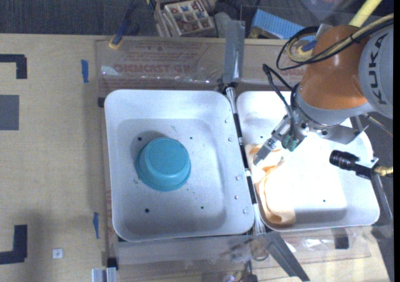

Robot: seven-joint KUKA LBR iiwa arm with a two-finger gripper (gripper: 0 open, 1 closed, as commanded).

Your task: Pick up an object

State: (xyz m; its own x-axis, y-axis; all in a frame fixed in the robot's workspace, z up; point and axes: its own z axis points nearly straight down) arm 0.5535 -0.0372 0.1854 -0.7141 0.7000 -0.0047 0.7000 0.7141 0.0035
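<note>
The arm (pixel 369 80) has a grey casing with the letters "KUKA" printed in dark on its side. Above the wrist sits a wide, rounded orange band (pixel 334 65) with a glossy surface. Thin black cables (pixel 294 43) loop around this band, and a yellow piece shows near them. Below the orange part comes a grey ring, then the gripper (pixel 281 140), which is small and dark grey with a green part on it. A black cylinder-shaped piece (pixel 345 161) sticks out beside the wrist.
</note>
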